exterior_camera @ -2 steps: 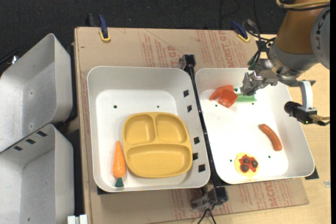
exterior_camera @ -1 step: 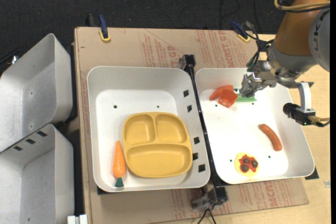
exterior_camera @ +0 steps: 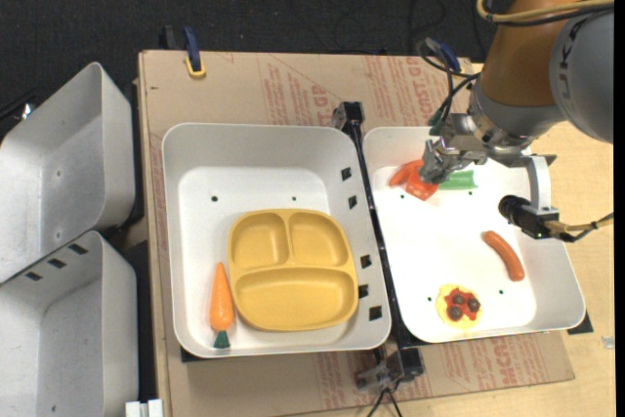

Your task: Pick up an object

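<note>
One red piece (exterior_camera: 414, 181) lies at the right bin's (exterior_camera: 557, 308) far-left corner, the claw (exterior_camera: 441, 161) directly upon it, grip state indeterminable; a sound pick requires centring over it before lifting.

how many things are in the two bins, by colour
yellow: 2, the divided plate and the pizza toy
orange: 1, the carrot
red-orange: 2, the sausage and the red piece under the end effector
green: 1, the green piece
total: 6
</note>
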